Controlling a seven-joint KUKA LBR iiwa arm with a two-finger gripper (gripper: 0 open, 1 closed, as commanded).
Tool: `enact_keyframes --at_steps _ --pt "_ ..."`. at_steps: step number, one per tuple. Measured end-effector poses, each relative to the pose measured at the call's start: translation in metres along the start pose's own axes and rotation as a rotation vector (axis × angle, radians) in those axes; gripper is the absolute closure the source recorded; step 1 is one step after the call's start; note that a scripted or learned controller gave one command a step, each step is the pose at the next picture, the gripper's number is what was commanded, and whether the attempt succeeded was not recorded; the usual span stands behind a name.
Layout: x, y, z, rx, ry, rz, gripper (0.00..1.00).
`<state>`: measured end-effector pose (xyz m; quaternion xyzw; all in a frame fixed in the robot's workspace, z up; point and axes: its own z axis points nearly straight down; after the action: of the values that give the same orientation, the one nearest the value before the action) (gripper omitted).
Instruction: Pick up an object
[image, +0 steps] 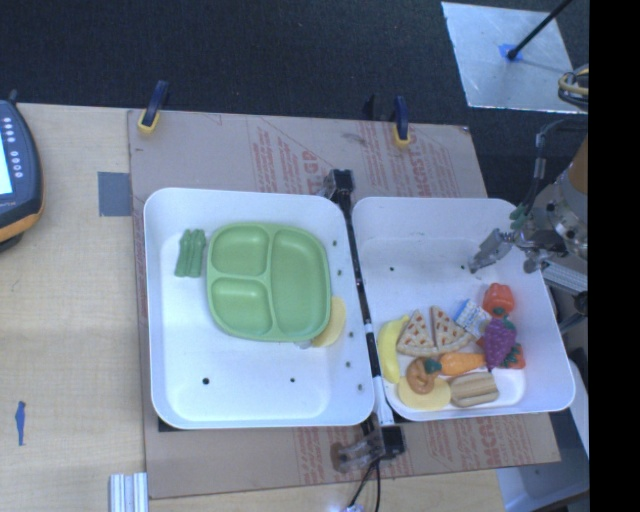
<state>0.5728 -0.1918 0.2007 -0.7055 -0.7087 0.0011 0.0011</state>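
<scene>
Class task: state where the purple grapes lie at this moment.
The purple grapes lie in the right bin, near its right wall, just below the red pepper and right of the orange carrot.

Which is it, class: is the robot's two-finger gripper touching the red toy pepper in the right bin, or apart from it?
Apart. The camera view shows bare white bin floor between the gripper and the red toy pepper, which lies below it.

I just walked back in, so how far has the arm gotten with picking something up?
Nothing looks picked yet. The claw sits over the bare upper part of the right bin, carrying nothing visible. The toy food, including the purple grapes and orange carrot, lies piled in that bin's lower corner. Reaching, gripping and lifting all remain.
</scene>
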Motion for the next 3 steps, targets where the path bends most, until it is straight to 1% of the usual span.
enact_keyframes --at_steps 1,2,3 --pt "-0.021 -0.064 0.111 0.000 0.000 0.006 0.00" --pt "0.006 0.024 0.108 -0.008 0.000 -0.006 0.00" --pt "-0.008 0.077 0.107 -0.007 -0.002 -0.002 0.00"
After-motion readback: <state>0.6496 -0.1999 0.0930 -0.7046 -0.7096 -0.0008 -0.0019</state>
